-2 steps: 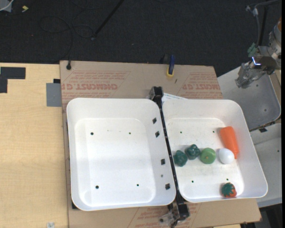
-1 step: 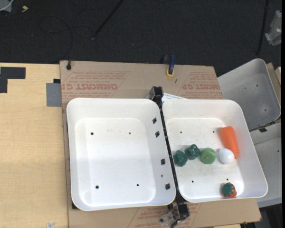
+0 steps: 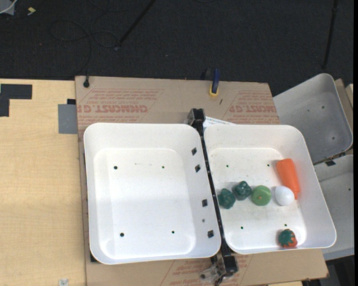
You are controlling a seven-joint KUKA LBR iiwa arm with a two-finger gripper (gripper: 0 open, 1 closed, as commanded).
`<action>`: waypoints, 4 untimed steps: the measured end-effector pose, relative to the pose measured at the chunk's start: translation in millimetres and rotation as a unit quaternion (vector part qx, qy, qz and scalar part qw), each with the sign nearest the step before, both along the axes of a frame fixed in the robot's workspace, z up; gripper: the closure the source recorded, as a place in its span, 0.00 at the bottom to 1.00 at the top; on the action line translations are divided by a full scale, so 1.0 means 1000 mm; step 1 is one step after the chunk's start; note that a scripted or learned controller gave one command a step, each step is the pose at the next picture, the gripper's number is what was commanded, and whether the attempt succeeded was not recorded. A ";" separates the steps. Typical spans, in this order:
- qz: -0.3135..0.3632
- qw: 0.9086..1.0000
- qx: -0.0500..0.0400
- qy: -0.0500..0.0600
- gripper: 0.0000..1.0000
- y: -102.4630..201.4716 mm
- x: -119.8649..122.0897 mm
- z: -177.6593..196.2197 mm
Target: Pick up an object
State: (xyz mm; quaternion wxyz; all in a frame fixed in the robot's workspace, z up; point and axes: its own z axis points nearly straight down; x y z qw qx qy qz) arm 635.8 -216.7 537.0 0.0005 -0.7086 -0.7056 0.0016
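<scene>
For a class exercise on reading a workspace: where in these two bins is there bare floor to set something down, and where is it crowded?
The left white bin offers bare floor throughout. In the right white bin, the far half is bare. Crowding runs along its middle: two dark green lumps, green ball, white ball, orange cylinder; a green-and-orange ball sits near-right.

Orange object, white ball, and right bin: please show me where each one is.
Orange object (image 3: 288,176), camera view, middle of its body.
White ball (image 3: 284,195), camera view, its centre.
Right bin (image 3: 254,133), camera view, far wall.

Cardboard-topped bench (image 3: 36,183) bearing two bins (image 3: 143,249)
</scene>
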 end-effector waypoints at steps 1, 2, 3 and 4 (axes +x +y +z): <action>0.004 1.000 0.001 0.000 1.00 0.005 0.009 0.000; 0.008 1.000 0.001 0.000 1.00 0.005 0.009 0.000; 0.008 1.000 0.001 0.000 1.00 0.005 0.009 0.000; 0.008 1.000 0.001 0.000 1.00 0.005 0.009 0.000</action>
